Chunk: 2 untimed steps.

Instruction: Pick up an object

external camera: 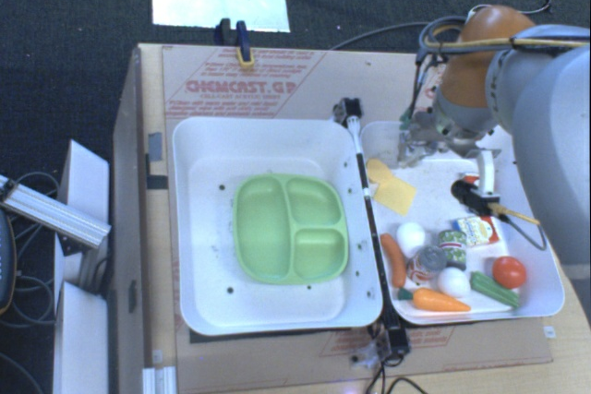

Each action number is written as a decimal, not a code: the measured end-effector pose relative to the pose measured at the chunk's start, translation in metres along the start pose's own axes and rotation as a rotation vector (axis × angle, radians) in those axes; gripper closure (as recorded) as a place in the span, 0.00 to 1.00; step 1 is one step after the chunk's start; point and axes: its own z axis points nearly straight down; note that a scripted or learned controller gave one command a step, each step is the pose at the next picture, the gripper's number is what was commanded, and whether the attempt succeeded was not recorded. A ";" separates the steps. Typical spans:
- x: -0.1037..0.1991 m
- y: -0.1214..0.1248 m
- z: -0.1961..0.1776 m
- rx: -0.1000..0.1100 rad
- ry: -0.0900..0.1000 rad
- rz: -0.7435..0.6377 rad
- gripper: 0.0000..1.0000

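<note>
Yellow cheese slice (391, 186) just beside pincer (412, 150)

"Where could a hand get down in there?"

"The left bin (185, 226) is easy. The green plate (291, 228) sits in the middle with bare floor all round it, widest along the far edge."

"And the right bin (552, 292)?"

"Its near half is crowded: a carrot (392, 258), a second carrot (440, 299), an egg (410, 235), a second egg (452, 281), a tin (428, 261), a packet (477, 231), a tomato (509, 271) and a green vegetable (494, 289), touching or just beside one another. Yellow slices (391, 187) lie by the left edge. There's a bare patch between the slices and the packet, but the arm (545, 106) hangs over the far right corner."
</note>
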 end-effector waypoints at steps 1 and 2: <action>0.000 0.000 0.000 0.000 0.000 -0.001 0.00; -0.039 0.006 -0.097 -0.002 -0.001 0.007 0.00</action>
